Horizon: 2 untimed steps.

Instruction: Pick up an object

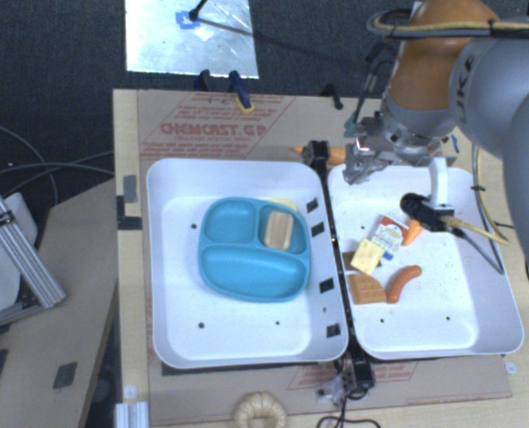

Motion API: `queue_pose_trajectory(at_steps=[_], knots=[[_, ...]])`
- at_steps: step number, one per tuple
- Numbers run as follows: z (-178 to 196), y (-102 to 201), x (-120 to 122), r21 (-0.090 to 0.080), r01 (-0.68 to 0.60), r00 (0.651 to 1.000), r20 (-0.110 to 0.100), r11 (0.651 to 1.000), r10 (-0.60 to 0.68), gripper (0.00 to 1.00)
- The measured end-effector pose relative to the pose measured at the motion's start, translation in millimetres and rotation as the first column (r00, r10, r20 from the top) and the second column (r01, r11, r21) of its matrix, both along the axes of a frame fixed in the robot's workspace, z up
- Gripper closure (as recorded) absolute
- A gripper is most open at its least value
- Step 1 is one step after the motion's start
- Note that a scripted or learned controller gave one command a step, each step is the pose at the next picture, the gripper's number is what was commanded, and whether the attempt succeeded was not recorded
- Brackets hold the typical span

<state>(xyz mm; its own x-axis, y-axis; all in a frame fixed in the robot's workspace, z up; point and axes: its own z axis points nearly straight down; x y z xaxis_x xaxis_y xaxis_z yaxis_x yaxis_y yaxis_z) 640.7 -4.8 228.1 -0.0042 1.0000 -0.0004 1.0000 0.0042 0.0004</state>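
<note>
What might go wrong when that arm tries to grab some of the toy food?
The cheese wedge, cracker and sausage lie bunched together in the right bin, so the gripper may nudge neighbours or grab two. It also hangs near the bin's back rim and could clip it while descending.

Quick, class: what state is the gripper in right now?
Gripper: over the right bin's back left corner, nothing seen held; open or shut cannot be told.

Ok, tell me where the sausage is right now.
The sausage lies in the right bin, right of the waffle piece and below the carrot.
</note>
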Motion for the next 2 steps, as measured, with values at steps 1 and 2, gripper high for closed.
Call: queue_pose_trajectory(at_steps=[1,2], knots=[[6,0,13,0.001,-0.002,1.0,0.003,1.0,0.002,1.0],[-13,-3,7,0.0,0.003,1.0,0.002,1.0,-0.003,1.0]])
